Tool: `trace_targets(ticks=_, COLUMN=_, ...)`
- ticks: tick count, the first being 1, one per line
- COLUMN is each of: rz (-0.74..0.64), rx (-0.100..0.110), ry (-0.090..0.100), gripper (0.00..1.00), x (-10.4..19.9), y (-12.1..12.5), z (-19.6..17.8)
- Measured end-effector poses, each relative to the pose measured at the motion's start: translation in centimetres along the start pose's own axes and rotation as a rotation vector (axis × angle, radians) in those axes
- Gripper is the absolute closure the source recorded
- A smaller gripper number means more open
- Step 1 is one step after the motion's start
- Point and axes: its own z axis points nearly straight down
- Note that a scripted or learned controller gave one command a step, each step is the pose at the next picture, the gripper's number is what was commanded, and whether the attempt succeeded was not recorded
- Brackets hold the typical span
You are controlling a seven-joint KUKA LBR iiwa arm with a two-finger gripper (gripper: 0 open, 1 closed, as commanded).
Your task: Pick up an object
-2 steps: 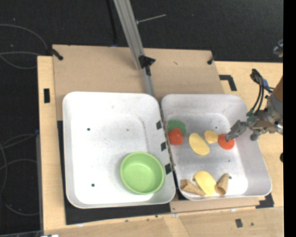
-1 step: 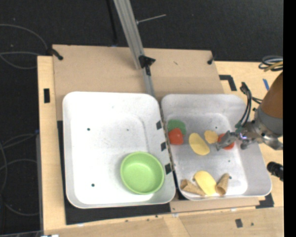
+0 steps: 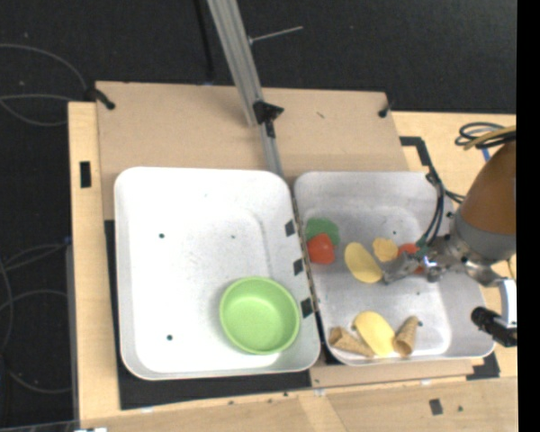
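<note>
Gripper (image 3: 398,268) hovered mid right bin (image 3: 360,192), finger state unclear; the yellow piece (image 3: 363,263) beside it looked light, smooth, best pinched across its narrow middle.

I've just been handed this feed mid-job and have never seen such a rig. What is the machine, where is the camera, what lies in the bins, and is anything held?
One camera looks down at a slant on two white bins. The grey arm with an orange band reaches in from the right; its gripper hovers low in the right bin, near a small yellow piece. Nothing is visibly between its fingers. That bin also holds a red and green item, two bigger yellow pieces and, and two brownish cones. The left bin holds a green bowl.
</note>
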Motion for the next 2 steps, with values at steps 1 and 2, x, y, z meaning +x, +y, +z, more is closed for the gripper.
trace_targets(ticks=1, rz=0.003, rx=-0.006, ry=0.001, gripper=1.00, x=0.0, y=0.2, z=-1.3)
trace_targets(ticks=2, rz=-0.006, rx=-0.009, ry=0.001, gripper=1.00, x=0.1, y=0.0, z=-7.7)
